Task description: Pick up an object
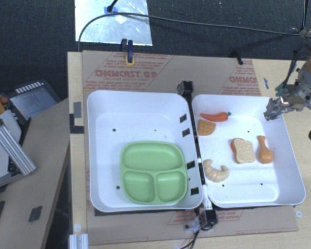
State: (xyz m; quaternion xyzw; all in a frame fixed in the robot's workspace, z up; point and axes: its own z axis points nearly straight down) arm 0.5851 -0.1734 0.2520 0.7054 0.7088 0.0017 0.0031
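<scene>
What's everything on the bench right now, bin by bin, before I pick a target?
left bin: 1, white, left half of the bench
divided plate: 1, green, three sections, in the left bin toward its near right corner
right bin: 1, white, right half of the bench
carrot: 1, red-orange with a green tip, far left of the right bin
orange wedge: 1, orange, just in front of the carrot
bread slice: 1, tan, middle of the right bin
drumstick: 1, orange-brown, right of the bread slice
croissant: 1, pale tan, near left of the right bin
tool: 1, grey, above the right bin's far right edge
</scene>
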